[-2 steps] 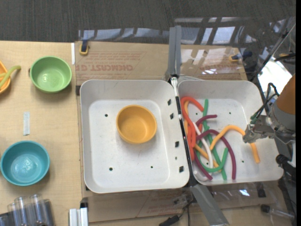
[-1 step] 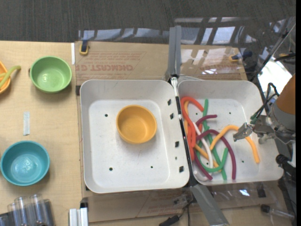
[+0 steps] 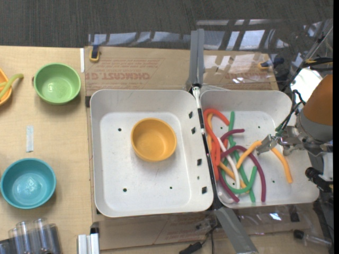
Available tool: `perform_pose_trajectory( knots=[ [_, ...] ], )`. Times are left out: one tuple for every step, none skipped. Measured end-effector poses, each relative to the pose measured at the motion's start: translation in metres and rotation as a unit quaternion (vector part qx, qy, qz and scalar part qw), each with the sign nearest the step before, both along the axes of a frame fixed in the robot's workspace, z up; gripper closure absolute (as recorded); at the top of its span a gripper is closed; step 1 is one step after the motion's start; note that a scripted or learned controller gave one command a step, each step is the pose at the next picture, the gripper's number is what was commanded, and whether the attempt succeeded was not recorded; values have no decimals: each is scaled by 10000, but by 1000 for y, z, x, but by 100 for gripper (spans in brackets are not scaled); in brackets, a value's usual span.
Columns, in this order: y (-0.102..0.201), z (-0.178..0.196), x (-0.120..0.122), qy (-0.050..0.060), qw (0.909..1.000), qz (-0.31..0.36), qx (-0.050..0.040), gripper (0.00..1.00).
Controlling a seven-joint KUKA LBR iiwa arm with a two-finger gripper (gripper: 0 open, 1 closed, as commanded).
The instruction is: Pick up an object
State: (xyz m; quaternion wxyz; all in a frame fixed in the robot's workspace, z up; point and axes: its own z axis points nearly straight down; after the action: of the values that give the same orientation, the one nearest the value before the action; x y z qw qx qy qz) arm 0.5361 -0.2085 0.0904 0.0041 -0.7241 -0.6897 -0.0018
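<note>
Camera view, bins: two white bins side by side on the bench (image 3: 47, 142); the left bin (image 3: 106, 142) holds a yellow bowl (image 3: 153, 138), the right bin (image 3: 275, 192) holds a tangle of soft-looking cords (image 3: 235, 163) in red, green, maroon, orange and white.
Camera view, gripper: the gripper (image 3: 269, 143) reaches in from the right, low over the right bin, at the right edge of the tangle; whether it is open or closed cannot be told at this size.
Task's thing, location: the orange cord (image 3: 283, 165) lies nearest the gripper, touching or just under its tip, toward the bin's right side and mostly clear of the pile.
Handling, judged: the cords look light, limp and rubbery; a lifted one would likely sag at both ends and could drag neighbours where strands cross.
Where to grip, judged: on the free stretch of the orange cord right of the pile, jaws across its width, away from the crossings.
Long axis: the orange cord runs diagonally, from upper left by the gripper down to lower right, gently curved; its lower end points at the bin's near right corner.
Bench, left: a green bowl (image 3: 57, 83) and a blue bowl (image 3: 28, 183) stand well apart from the bins.
</note>
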Motion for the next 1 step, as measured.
perform_pose_trajectory(
  knots=[
    [-3, 9, -1, -2, 10000, -2, -37, 100]
  ],
)
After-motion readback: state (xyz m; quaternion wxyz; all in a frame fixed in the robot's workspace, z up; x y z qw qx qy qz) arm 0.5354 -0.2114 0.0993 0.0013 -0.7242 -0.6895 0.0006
